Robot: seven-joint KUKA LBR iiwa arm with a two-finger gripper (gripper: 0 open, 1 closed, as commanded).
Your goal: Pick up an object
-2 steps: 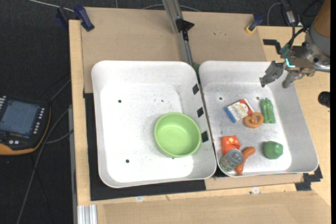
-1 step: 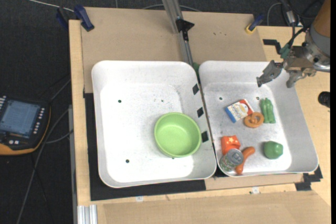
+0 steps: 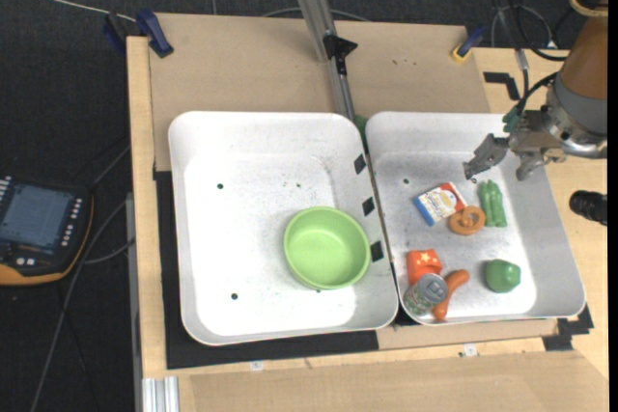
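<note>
My gripper (image 3: 503, 166) hangs over the upper right part of the right bin (image 3: 406, 135), its two fingers spread open with nothing between them. Just below it lies a green ridged vegetable (image 3: 492, 204). Left of that is a small white and blue packet (image 3: 439, 204), with an orange ring-shaped toy (image 3: 467, 222) beside it. Nearer the front edge lie an orange-red block (image 3: 423, 261), a silver can (image 3: 426, 292), an orange carrot-like piece (image 3: 450, 289) and a round green fruit (image 3: 501, 276).
The left bin (image 3: 222, 159) holds a light green bowl (image 3: 326, 248) near its right front. A metal pole (image 3: 314, 5) rises behind the bins. A handheld pendant (image 3: 39, 225) lies on the floor at left.
</note>
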